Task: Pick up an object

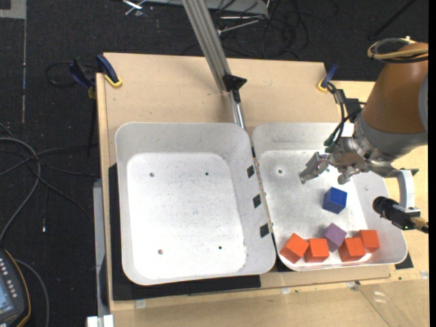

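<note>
Blocks sit in the right bin (272, 142), most in a row by its near wall. From left to right: an orange block (294, 247), tipped a bit, then an orange one (317, 250) touching it, then a purple block (335, 235) set a little farther back, then an orange one (352, 248), then one more orange (369, 240) near the right corner. A blue block (334, 199) sits alone, farther back, about mid bin, apart from the row.

Gripper (328, 171) hangs over the right bin, just past the blue block on the far side. Its 2 fingers (313, 168) are spread apart w/ a gap between them, and nothing is in that gap. No block touches it.

Arm (398, 107), grey w/ an orange part, comes in from the right. Wires run along it.

Left bin (126, 142) is white w/ small dark specks. Both bins lie side by side, edges touching, on a tan bench (170, 87). A silver pole (204, 33) slants in from the far side to where the bins meet. Blue & yellow clamps (107, 70) grip the far bench edge.
</note>
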Robot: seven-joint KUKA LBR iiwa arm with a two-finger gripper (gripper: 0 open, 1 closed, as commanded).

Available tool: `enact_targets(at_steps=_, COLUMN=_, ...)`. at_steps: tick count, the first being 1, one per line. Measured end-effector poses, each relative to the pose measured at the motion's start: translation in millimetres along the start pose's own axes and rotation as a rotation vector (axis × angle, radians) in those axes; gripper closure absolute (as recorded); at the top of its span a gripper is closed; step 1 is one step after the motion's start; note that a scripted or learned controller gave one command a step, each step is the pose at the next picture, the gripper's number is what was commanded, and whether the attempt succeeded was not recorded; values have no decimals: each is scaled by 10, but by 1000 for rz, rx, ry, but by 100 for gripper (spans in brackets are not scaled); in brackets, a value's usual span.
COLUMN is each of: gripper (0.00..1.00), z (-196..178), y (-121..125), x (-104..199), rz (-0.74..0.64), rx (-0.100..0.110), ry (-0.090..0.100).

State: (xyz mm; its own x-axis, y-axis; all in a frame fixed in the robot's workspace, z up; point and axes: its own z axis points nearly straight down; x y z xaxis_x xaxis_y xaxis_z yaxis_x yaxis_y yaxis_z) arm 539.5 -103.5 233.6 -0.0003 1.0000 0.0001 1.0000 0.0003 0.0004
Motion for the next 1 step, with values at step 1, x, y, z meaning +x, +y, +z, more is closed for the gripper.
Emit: enact_targets(at_steps=1, gripper=0, z=607, y=-160, x=-408, rz=5, rx=7, ry=-1)
